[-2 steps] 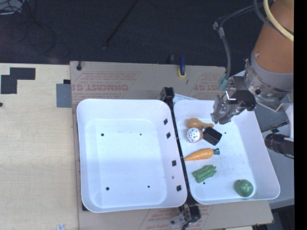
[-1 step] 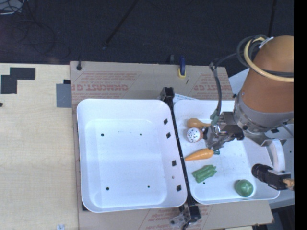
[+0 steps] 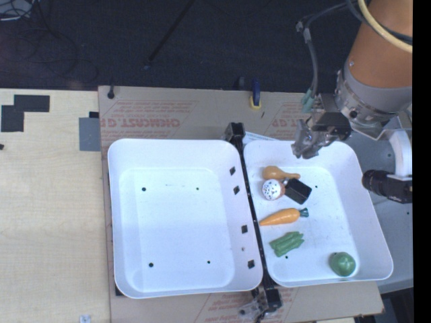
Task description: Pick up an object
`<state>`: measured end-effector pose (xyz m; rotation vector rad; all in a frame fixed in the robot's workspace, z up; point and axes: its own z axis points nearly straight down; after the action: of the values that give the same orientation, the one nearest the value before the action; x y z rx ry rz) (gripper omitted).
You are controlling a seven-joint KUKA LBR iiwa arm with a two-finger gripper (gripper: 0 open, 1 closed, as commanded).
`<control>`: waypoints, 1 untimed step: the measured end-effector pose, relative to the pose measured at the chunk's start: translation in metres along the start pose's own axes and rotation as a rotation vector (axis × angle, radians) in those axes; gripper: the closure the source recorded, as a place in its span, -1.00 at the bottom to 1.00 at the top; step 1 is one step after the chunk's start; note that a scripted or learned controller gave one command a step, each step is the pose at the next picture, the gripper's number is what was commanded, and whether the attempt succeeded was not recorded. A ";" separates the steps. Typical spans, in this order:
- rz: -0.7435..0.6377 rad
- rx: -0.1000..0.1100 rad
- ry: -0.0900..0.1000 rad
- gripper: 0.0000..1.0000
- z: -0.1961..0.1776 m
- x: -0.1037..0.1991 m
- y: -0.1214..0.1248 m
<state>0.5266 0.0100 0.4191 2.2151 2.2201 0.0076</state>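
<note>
We saw the arm (image 3: 380, 46) reach in from the right, its gripper (image 3: 306, 147) poised over the right bin's (image 3: 363, 241) far edge.

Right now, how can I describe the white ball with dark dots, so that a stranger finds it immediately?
Look in the right bin, the one under the end effector. In its upper left part there is a small cluster, and the white ball with dark dots sits between the yellow-orange pear shape and the black block. It is the one round, speckled white thing there.
</note>
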 end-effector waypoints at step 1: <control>0.002 0.030 0.000 1.00 0.201 0.019 -0.042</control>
<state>0.4857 0.0286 0.2175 2.2326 2.2322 -0.0258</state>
